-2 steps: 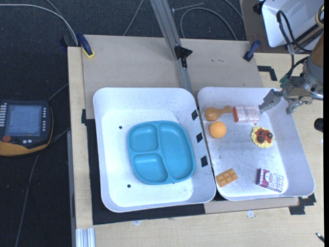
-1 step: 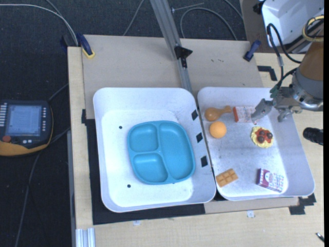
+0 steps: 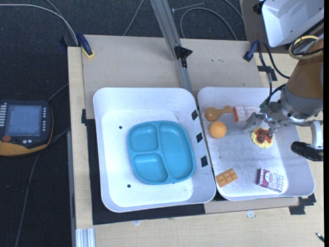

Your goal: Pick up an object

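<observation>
We count two white bins side by side on the bench. The left bin (image 3: 105, 138) holds one blue divided plate (image 3: 160, 152) with three compartments. The right bin (image 3: 303, 181) holds six things: an orange ball (image 3: 218, 130), a tan pear-shaped piece (image 3: 217, 112) at its far left, a red-and-white packet (image 3: 242, 112) just right of that, a waffle-like block (image 3: 226, 177) near the front rim, a dark red carton (image 3: 270, 179) to its right, and a yellow toy with red bits (image 3: 263, 138). We can read no writing on any of them. The gripper (image 3: 262, 124) hangs just above the yellow toy, jaws spread, pinching nothing we can see. Open floor lies in the bin's middle, between ball and carton.
</observation>
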`<state>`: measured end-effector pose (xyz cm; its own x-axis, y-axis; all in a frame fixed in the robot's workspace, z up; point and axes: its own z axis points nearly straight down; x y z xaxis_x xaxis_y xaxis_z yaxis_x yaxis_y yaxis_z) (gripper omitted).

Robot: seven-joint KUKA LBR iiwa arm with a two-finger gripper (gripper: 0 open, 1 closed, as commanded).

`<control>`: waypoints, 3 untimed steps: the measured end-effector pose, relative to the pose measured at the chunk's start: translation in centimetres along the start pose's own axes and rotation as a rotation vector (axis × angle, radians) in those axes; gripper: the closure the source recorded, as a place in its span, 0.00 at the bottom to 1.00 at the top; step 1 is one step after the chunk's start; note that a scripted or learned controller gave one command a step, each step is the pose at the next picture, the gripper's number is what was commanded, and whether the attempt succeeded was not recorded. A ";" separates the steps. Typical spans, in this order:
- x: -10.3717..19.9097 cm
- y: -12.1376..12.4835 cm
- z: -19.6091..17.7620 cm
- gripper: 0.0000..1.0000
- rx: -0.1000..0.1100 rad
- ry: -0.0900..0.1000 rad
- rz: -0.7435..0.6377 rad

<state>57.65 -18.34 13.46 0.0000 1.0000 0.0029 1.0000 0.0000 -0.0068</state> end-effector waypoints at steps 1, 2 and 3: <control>-0.3 0.5 4.3 0.00 -0.020 -0.012 0.000; -0.6 1.0 2.4 1.00 -0.039 -0.021 0.001; -0.9 0.4 -2.3 1.00 -0.012 -0.004 0.000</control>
<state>58.10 -19.24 15.70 0.0005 1.0000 -0.0016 1.0000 -0.0004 0.0050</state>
